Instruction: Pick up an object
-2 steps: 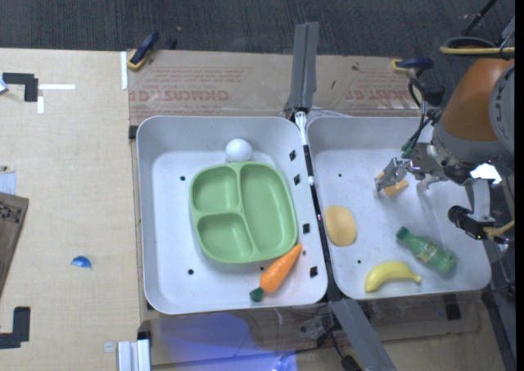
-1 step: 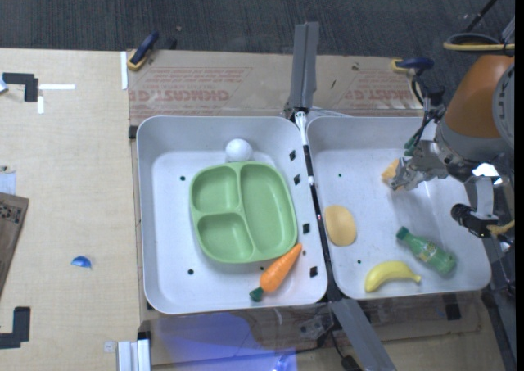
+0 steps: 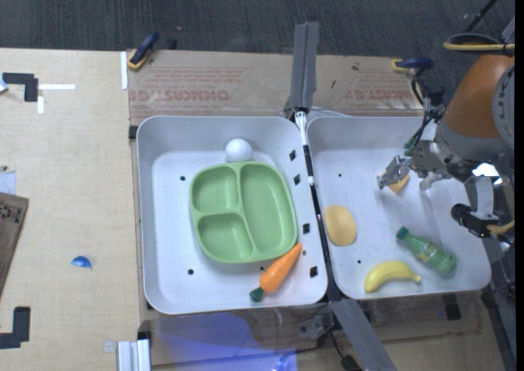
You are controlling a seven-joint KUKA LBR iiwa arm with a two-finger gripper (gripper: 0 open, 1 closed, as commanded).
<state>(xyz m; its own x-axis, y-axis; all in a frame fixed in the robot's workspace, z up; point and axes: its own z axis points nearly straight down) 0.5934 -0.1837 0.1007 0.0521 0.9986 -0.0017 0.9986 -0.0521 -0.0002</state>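
Nearest, a banana (image 3: 391,275) and green bottle (image 3: 426,251) lie in the right bin (image 3: 360,156). Farther in, the gripper (image 3: 396,178) sits with jaws narrowly parted around a small tan object (image 3: 399,183). Judged best: squeeze firmly, then lift straight up.

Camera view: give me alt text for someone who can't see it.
The gripper hangs in the right bin around a small yellowish item, above a yellow egg-shaped object, green bottle and banana. The left bin holds a green divided plate, white ball and carrot.
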